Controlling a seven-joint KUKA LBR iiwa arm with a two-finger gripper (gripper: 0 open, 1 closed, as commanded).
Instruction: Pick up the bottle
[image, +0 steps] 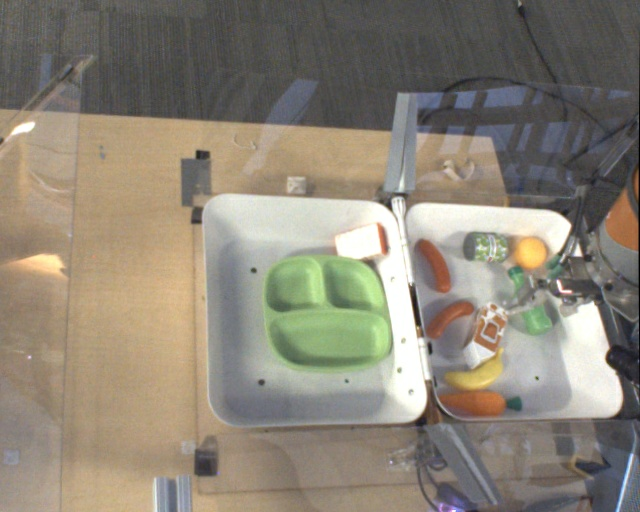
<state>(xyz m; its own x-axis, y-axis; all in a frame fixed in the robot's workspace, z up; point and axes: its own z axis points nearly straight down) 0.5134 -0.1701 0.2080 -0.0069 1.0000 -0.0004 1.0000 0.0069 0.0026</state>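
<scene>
Arm (618, 225): grey body at the frame's right edge, with an orange band showing as a small curved patch at its upper part. Below it, a pale grey rounded wrist section. Gripper (548, 290): metallic silver-grey housing with darker slim parts toward the tip, small and blurred, details not readable. Black cables (520, 90) loop above and behind the arm. No markings or screws legible at this resolution.

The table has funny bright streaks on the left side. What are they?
In the camera view they look like glare and reflections on a clear sheet over the wooden bench, brightest near the left edge; the green divided plate and left bin stay sharp and evenly lit.
</scene>
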